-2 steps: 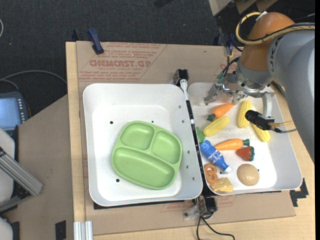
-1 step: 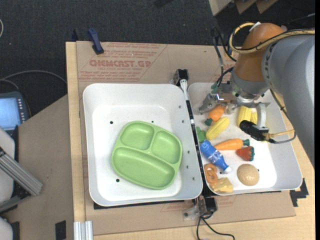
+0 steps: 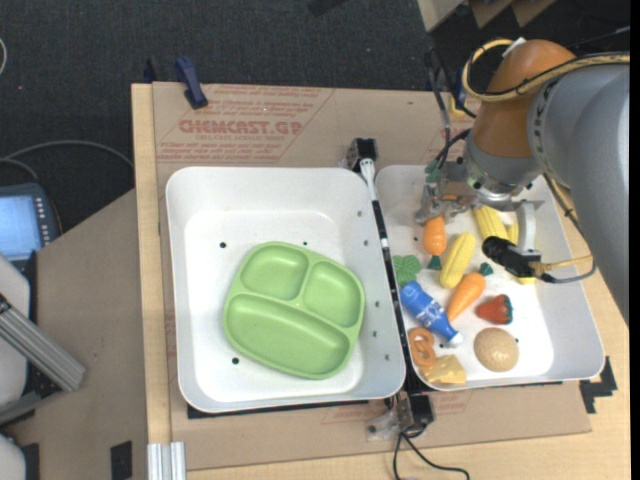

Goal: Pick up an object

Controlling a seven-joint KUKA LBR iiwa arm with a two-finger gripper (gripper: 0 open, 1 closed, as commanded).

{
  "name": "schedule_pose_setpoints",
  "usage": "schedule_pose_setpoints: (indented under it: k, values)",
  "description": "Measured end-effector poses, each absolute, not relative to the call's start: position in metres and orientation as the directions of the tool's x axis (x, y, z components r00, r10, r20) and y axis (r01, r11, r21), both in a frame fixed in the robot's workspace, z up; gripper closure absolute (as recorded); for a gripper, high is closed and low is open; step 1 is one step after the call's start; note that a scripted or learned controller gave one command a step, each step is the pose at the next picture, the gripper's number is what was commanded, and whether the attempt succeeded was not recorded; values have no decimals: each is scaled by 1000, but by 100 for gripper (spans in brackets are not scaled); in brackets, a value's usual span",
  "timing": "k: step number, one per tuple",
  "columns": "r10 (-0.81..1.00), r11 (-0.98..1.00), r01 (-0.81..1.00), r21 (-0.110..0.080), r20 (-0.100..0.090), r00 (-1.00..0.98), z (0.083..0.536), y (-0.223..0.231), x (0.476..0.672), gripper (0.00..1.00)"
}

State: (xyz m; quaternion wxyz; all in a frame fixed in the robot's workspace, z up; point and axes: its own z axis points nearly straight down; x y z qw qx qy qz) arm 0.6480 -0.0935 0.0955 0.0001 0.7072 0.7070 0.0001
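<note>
My gripper point(image 3: 441, 206) reaches down into the back left part of the right bin point(image 3: 572, 340). Just below it sits a small orange fruit point(image 3: 434, 236); whether the two touch is unclear. Beside the fruit lies a yellow corn cob point(image 3: 458, 256), with a yellow banana-like piece point(image 3: 491, 222) partly hidden under the wrist. An orange carrot point(image 3: 465, 293), a blue bottle point(image 3: 428, 311) and a green piece point(image 3: 406, 267) lie nearer the bin's middle and left wall. A red fruit point(image 3: 495, 309), a tan ball point(image 3: 495, 349), a pretzel point(image 3: 422, 344) and a yellow wedge point(image 3: 447, 370) lie toward the front.
The left bin point(image 3: 195, 218) holds a green divided plate point(image 3: 293, 310) in its middle. A black rail point(image 3: 378, 223) runs between the two bins. The grey arm with its orange band point(image 3: 520, 78) comes in from the upper right, above the right bin's back edge.
</note>
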Motion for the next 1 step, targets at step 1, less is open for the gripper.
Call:
schedule_pose_setpoints:
  k: [1]
  values:
    - [1000, 7, 1000, 2, 5, -7, 191, -14, 585, 100]
